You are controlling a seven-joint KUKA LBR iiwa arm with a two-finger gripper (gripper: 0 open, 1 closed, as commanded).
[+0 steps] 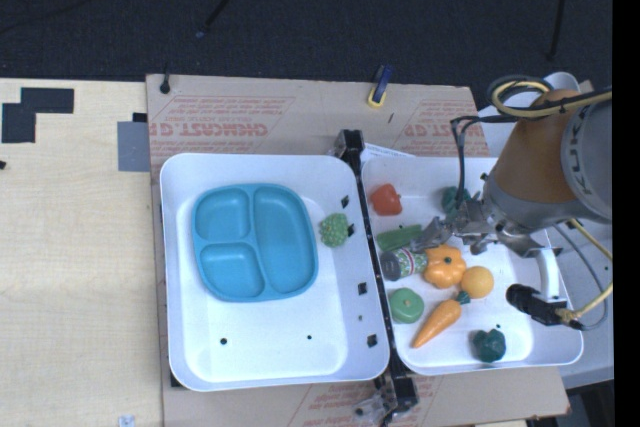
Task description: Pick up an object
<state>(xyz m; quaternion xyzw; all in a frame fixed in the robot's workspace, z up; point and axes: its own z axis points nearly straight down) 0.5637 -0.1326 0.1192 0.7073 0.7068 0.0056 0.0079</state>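
**Crowded right bin leaves little room for a clean grasp**

The hand (447, 230) sits low in the right bin (560, 347), at the end of the grey arm with its orange band (535, 160). Whether its fingers are apart or together cannot be told from this slanted view, and nothing is visibly held between them.

Just below the hand lie a small orange pumpkin (444, 267) and a small bottle (402, 263), with a green piece (397, 238) beside them. A yellow-orange round fruit (477, 282) touches the pumpkin's side, and a carrot (437, 322) and a green disc (406, 304) lie nearer the front. A red piece (386, 200) sits near the back wall, a dark green item (489, 345) near the front corner.

The risk is the clutter: closing here could catch two things at once, or nudge the round pieces so they roll aside. The left bin (200, 355) holds a blue tray (253, 242) and a broccoli piece (334, 230), well apart from the hand.
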